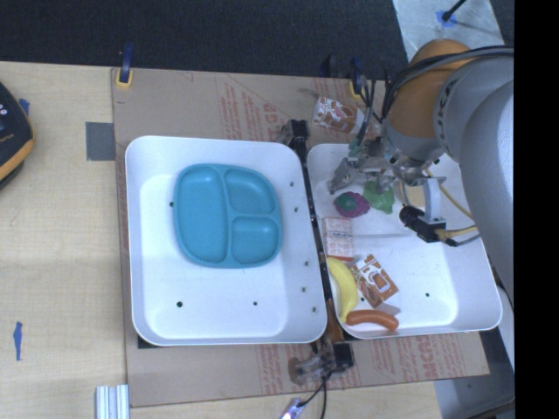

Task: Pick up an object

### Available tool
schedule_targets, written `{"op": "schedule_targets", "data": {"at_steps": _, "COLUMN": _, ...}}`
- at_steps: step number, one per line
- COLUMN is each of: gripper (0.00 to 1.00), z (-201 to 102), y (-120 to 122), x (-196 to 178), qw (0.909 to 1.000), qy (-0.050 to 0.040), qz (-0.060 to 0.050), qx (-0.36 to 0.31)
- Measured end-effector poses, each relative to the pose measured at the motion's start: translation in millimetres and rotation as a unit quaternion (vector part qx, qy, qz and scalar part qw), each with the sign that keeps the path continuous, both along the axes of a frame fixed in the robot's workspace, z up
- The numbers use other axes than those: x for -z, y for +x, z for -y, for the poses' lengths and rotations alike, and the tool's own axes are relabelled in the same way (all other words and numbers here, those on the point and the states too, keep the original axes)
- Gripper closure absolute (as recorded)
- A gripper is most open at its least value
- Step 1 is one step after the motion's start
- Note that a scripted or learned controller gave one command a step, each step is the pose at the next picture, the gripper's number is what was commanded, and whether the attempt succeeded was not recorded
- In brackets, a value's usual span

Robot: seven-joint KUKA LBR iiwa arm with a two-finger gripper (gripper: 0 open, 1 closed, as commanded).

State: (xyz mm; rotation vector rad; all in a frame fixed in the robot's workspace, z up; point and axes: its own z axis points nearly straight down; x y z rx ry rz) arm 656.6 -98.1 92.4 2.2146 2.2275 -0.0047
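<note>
Two shallow white plastic bins sit side by side on a sheet of brown printed cardboard (218,103) laid over the pale wooden bench (52,260). The left bin (153,312) holds a light-blue plastic plate (229,215) with three compartments, lying flat toward the bin's far half. The right bin (454,308) holds the loose items. A purple and green round toy (352,204) lies near the bin's far left corner, with a green leafy piece (382,201) just beside it on its right. Nearer the camera along the left wall lie a small white packet with red print (338,236), then a yellow plastic banana (344,288), a brown and white snack wrapper (376,281) touching the banana's right side, and an orange-red toy sausage (373,321) at the near edge. The grey arm with its orange band (428,85) reaches in from the right, and the two-finger gripper (360,176) hangs low over the far left part of the right bin, directly above the purple toy and green piece. Whether the tips touch either item cannot be told. Finger spacing: cannot tell, the metal parts overlap in this view. A second printed wrapper (334,112) lies on the cardboard beyond the right bin. A yellow and black device (12,138) sits at the bench's left edge.
</note>
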Motion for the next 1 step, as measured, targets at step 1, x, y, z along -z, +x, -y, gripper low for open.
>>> {"op": "schedule_targets", "data": {"at_steps": 1, "gripper": 0.0, "z": 15.9, "y": -21.9, "x": 0.7, "qw": 1.0, "qy": 0.0004, "qz": -0.001, "qx": 0.0}}
